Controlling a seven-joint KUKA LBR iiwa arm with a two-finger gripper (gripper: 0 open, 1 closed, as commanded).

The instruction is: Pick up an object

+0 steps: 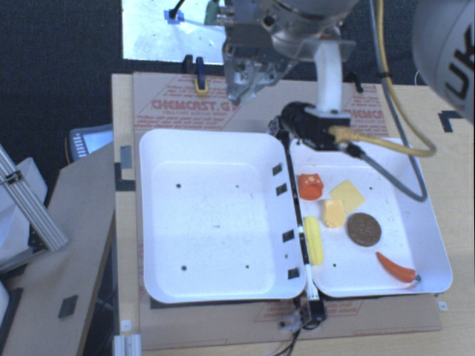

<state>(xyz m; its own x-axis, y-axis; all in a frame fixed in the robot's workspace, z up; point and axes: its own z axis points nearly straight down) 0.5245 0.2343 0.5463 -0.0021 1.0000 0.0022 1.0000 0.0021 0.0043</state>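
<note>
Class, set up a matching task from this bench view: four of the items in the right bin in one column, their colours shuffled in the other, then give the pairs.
Things:
1. corn cob
2. round cookie
3. chili pepper
4. cheese wedge

Colours:
A. brown
B. pale yellow
C. bright yellow
D. red-orange

Pairs: 1-C, 2-A, 3-D, 4-B

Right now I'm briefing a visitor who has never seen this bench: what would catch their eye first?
Probably the cluster of small colourful things in the right bin: an orange-red piece, two yellow blocks, a brown disc, a yellow corn-like piece by the divider, and a red chilli near the front corner. Next, the claw hanging above the far edge of the left bin.
</note>
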